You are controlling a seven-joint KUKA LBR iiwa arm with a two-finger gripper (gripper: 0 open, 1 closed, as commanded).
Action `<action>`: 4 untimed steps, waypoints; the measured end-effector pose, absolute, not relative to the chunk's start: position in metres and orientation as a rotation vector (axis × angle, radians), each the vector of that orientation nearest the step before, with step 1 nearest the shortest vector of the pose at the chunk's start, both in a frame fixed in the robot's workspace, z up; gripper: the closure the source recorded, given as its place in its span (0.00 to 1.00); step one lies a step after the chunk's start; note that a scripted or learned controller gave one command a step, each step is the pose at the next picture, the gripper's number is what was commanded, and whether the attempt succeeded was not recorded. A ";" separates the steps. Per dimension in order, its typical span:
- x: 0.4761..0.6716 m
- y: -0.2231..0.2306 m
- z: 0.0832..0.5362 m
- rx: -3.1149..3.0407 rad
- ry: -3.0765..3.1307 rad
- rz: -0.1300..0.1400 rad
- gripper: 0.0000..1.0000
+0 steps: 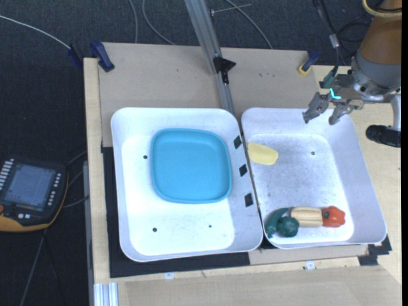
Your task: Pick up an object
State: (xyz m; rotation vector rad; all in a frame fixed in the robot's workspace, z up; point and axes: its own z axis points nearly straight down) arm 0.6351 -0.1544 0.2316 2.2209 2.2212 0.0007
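Observation:
My gripper (326, 113) hangs over the far edge of the right bin (357, 171), its two fingers spread open with nothing between them. In that bin a pale yellow piece (262, 153) lies near the left wall. Along the near wall lie a dark green object (282, 224), a tan bun-like piece (306, 217) and a red object (333, 216), side by side and touching. The gripper is well away from all of them, up at the far right.
The left bin (131, 190) holds a blue square plate (190, 165). A metal pole (203, 24) slants in from the top toward the gap between the bins. Blue clamps (102, 56) sit at the bench's far corners. A handheld pendant (29, 193) lies left of the bench.

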 end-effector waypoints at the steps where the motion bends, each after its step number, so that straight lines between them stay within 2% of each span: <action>1: 0.635 -0.154 0.231 2.221 2.221 0.001 0.00; 2: 0.641 -0.151 0.172 2.223 2.225 -0.004 0.00; 4: 0.640 -0.153 0.094 2.223 2.224 -0.003 0.00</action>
